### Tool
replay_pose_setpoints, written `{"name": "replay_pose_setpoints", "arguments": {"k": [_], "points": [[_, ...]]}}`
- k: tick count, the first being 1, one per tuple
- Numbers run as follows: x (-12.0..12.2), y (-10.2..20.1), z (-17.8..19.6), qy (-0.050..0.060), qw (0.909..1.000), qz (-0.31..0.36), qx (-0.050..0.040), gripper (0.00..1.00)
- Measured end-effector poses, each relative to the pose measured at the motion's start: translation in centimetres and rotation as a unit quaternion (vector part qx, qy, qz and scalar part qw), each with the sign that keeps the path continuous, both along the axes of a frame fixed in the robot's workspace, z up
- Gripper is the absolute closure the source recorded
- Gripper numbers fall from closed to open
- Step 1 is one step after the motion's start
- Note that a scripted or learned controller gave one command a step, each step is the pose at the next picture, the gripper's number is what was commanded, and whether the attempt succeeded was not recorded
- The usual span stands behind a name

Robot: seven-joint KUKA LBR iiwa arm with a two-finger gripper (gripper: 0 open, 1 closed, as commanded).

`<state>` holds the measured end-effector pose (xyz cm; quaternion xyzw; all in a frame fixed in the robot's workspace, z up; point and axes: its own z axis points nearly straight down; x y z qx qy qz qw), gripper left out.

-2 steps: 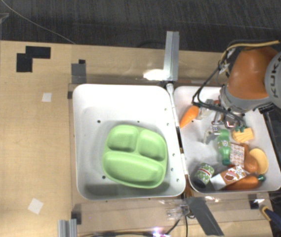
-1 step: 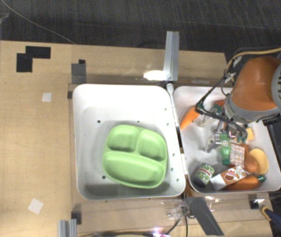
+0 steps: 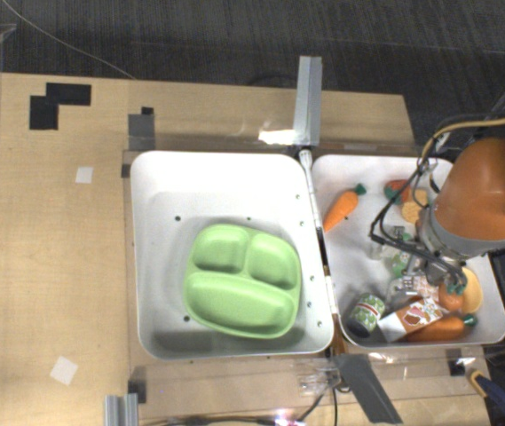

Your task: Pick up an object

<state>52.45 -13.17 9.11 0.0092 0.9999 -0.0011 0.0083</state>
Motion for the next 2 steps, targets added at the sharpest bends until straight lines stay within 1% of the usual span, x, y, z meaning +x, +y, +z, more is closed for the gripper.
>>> {"name": "replay_pose_setpoints", "arguments": {"k": [1,2], "points": [[9.7,-2.6,-0.3,0.003,0.9998,0.020,0.0004,0.00],[4.8,-0.1,-0.1,0.001,0.9999,0.017,0.0003,0.00]]}}
